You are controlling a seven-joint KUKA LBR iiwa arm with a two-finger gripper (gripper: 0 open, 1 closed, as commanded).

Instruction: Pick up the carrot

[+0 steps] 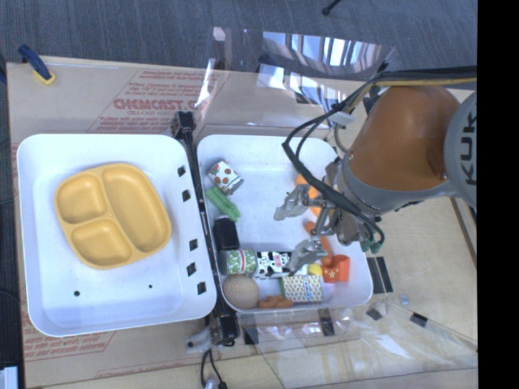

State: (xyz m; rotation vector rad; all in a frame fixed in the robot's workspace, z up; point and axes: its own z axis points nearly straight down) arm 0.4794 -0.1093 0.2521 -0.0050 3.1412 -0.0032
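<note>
While the claw [298,229] hovers spread wide in the right bin [259,148], gripping nothing, the carrot [311,209] lies partly hidden between its fingers — orange, likely light, rigid, smooth plastic. Best grip: across mid-body, narrow axis — may slip.

— Where is the slim orange carrot [310,210] lying?
— It is sitting just right of the frame's centre, in the right-hand white bin [259,156], largely hidden, only orange patches showing.
</note>
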